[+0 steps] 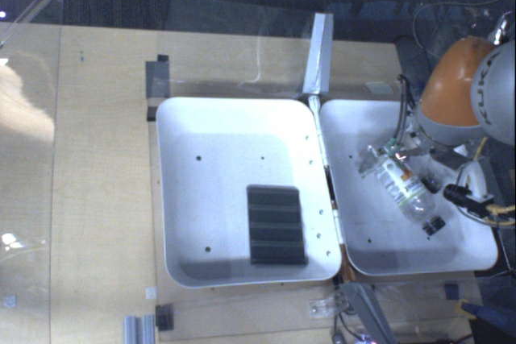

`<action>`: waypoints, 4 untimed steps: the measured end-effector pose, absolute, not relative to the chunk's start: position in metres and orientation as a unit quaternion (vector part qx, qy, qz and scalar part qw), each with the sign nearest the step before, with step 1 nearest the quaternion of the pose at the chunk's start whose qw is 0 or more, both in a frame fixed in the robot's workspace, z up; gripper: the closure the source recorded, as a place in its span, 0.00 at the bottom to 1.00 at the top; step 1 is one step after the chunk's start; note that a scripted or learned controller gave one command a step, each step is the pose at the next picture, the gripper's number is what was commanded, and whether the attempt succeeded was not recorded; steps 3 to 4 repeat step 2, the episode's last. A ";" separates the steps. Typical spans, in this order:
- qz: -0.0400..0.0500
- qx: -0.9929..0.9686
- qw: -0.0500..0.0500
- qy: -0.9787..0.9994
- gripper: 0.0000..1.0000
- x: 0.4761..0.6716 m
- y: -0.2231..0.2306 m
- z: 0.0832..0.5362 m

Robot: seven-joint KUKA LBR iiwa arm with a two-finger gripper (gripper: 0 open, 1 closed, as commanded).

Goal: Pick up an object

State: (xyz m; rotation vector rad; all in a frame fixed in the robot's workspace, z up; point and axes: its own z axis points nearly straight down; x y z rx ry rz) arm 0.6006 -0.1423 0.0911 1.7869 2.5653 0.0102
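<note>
While nothing in the view shows an object lifted clear, the scene reads simply from left to right. On the left lies a bare stretch of the wooden desk (89,173), with a glare patch at its far edge. Next comes the left bin (185,173), and on its floor, toward the near right part, lies a black ribbed block (276,225), flat and well apart from the arm. Across the divider sits the right bin (363,238). In its middle the tool (397,161) hangs low, right against a clear plastic bottle (405,188) that lies on its side, slanting toward the near right corner. A small dark piece (434,226) rests just beyond the bottle's lower end. Above and to the right, the arm's orange band (455,89) and grey wrist crowd the bin's far corner.

Whether the tool is spread or closed I cannot tell; glare and clear plastic blur it. The bottle seems to be the target, and it appears to rest on the bin floor, so I judge the approach made, with the grasp and lift not yet confirmed.
</note>
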 end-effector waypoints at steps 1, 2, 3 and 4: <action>0.006 0.572 0.011 0.820 1.00 0.604 -0.141 0.104; 0.002 0.527 0.003 0.850 1.00 0.617 -0.120 0.171; 0.002 0.527 0.003 0.850 1.00 0.617 -0.120 0.171; 0.002 0.527 0.003 0.850 1.00 0.617 -0.120 0.171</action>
